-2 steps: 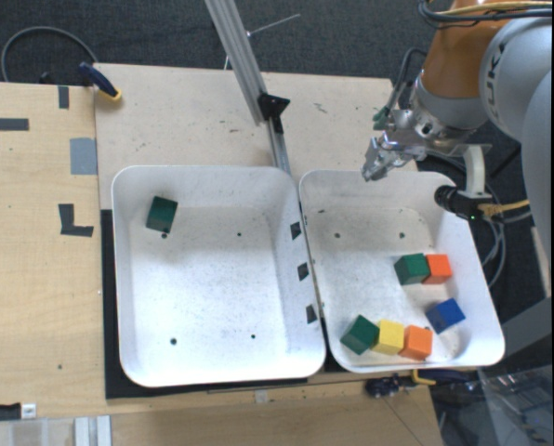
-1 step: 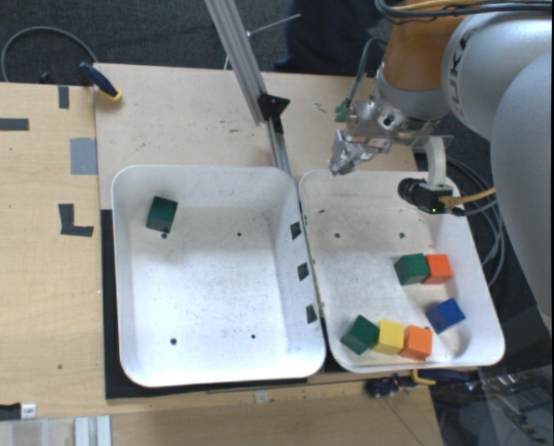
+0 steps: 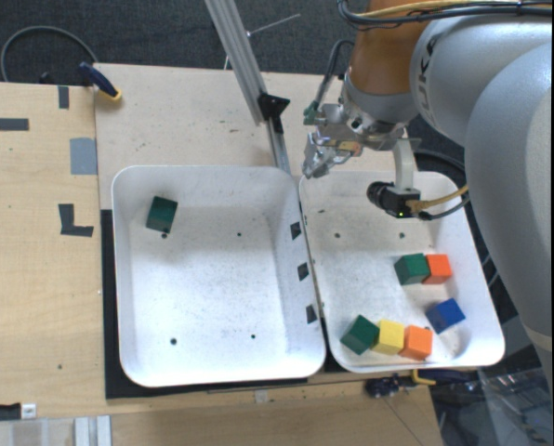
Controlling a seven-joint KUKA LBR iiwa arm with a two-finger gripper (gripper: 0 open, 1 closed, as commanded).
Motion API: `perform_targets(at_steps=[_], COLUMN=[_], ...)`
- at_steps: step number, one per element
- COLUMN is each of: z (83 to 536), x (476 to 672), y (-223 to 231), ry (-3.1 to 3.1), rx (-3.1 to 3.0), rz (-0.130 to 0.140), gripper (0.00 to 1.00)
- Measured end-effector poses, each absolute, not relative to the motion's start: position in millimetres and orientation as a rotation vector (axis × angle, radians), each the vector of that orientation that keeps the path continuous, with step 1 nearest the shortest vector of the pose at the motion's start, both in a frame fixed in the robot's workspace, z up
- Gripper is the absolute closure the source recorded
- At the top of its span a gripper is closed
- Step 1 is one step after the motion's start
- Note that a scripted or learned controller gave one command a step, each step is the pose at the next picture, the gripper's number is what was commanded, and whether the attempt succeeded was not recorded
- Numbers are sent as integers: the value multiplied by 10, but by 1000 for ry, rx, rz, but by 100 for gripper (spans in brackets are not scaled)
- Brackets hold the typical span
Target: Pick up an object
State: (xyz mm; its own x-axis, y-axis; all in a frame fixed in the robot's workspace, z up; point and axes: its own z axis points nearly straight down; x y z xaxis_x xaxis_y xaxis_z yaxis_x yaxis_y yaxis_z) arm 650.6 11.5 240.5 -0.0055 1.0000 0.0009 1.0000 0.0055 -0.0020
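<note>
The grey arm (image 3: pixel 481 82) leans in from the right, its orange band (image 3: pixel 402 12) high above the wrist. The tool (image 3: pixel 316 163) hangs over the far end of the rim where the two white bins meet; nothing shows between its tips, and I cannot tell from here how far they stand apart.

In the left bin (image 3: pixel 128 249) a single dark green block (image 3: pixel 162 214) sits alone near the far left corner, well apart from the tool.

The right bin (image 3: pixel 351 240) carries the rest. A green block (image 3: pixel 411 268) and an orange block (image 3: pixel 438 268) touch side by side towards the right wall. Just nearer me lies a blue block (image 3: pixel 445 315). Along the near rim a green cube (image 3: pixel 360 334), a yellow cube (image 3: pixel 389 335) and an orange cube (image 3: pixel 417 342) sit in a row, each touching the next.

The wooden worktop (image 3: pixel 35 277) spreads out to the left, with grey tape patches (image 3: pixel 83 155) on it.
</note>
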Motion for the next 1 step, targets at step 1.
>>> perform_targets(at_steps=[1], z=[2453], x=[6436], y=[651], ry=[-2228], rx=[-2212], rz=[-1], gripper=[100])
